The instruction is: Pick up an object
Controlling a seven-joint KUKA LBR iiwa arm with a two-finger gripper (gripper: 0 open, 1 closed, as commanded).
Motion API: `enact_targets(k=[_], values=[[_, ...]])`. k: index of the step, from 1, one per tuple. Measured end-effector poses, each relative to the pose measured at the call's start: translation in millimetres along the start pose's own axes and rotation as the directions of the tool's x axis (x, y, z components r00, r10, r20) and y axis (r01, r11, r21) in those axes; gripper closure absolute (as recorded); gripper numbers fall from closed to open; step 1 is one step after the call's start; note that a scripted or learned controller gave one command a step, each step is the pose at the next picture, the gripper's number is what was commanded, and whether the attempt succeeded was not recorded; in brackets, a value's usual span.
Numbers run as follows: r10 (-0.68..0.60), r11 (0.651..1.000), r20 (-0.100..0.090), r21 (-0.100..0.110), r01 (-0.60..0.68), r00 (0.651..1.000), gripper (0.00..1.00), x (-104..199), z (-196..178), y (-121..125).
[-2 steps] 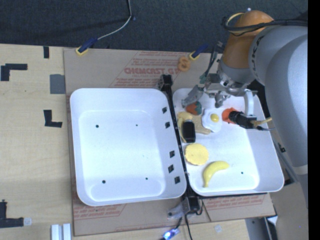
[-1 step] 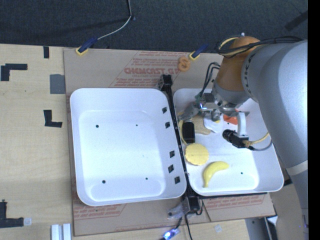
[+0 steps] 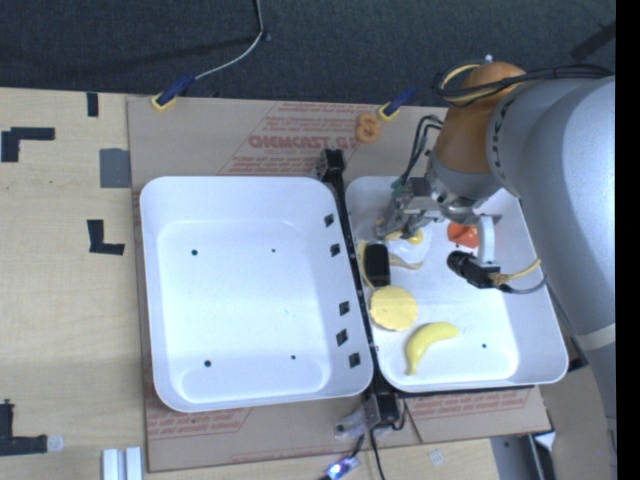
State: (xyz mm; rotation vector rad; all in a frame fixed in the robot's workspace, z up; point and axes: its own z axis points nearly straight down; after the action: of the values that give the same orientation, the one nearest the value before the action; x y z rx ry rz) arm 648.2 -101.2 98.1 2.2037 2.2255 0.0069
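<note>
My gripper reaches down into the back left part of the right bin, just above a small yellow and white object. I cannot see the state of the gripper from here. A round yellow disc lies near the bin's left wall. A yellow banana rests in front of it. A small orange object sits to the right of the gripper, partly hidden by the wrist.
The left bin stands beside the right one, with a black divider clip between them. The grey arm with its orange band covers the right bin's far right side. Cables run along the wrist.
</note>
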Motion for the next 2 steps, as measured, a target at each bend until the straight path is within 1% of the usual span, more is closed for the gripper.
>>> enact_targets(k=[1,2], values=[[0.003,1.0,-0.006,0.01,-0.003,1.0,1.0,42,-90,-57],[-0.001,1.0,-0.005,0.014,0.001,1.0,1.0,104,-84,-32]])
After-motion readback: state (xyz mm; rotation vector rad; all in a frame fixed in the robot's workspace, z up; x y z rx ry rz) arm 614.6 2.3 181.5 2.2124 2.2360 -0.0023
